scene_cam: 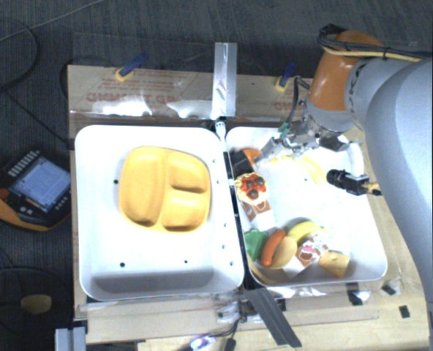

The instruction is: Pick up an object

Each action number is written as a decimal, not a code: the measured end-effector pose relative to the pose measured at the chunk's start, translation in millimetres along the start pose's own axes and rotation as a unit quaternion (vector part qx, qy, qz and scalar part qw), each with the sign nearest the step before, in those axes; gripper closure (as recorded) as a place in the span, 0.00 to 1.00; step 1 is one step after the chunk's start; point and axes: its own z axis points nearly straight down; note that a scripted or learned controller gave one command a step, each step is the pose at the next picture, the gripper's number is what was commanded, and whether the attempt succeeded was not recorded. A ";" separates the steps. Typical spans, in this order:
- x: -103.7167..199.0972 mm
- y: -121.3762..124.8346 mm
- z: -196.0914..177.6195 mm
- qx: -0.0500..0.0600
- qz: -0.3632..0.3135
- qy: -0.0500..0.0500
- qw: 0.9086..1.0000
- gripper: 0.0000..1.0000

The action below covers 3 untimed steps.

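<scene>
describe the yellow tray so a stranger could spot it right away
Start with the two white bins side by side and take the left bin. The yellow tray lies in its middle, a rounded plate split into three compartments. It sits alone there, much larger than the small toy foods heaped in the right bin.

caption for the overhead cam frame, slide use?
Arm's gripper over the right bin of toy food; yellow tray in the left bin.
</scene>
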 end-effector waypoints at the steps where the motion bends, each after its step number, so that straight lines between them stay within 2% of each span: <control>1: 8.4 -0.1 24.4 0.005 0.033 0.000 0.999 0.00; 2: 12.9 -0.8 18.0 0.012 0.031 0.003 0.999 1.00; 3: 12.2 0.0 17.0 0.010 0.031 0.002 0.999 0.00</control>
